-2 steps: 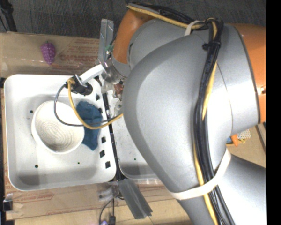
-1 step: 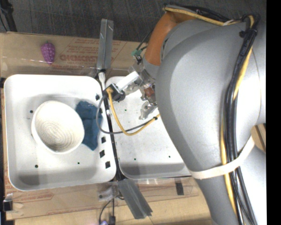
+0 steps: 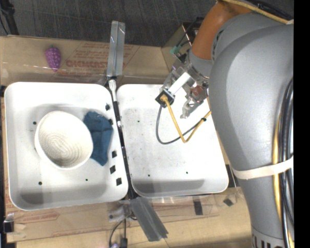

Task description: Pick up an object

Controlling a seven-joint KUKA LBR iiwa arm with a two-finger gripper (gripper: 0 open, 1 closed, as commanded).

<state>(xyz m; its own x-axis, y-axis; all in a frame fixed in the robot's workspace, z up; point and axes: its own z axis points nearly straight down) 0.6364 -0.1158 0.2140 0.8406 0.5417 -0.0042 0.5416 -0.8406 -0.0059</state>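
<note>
Tool point(image 3: 188, 105) hovers over the right bin point(image 3: 144, 182), its grip state impossible to tell, while a white woven bowl point(image 3: 63, 139) and blue cloth point(image 3: 99, 133) lie in the left bin point(image 3: 20, 190).

Light was bright and even; the left bin point(image 3: 20, 138) glared almost pure white, with soft shadows along its lower wall.

A brown cardboard sheet point(image 3: 88, 61) covers the counter. Behind it is a dark floor point(image 3: 93, 6). The light is bright.
</note>
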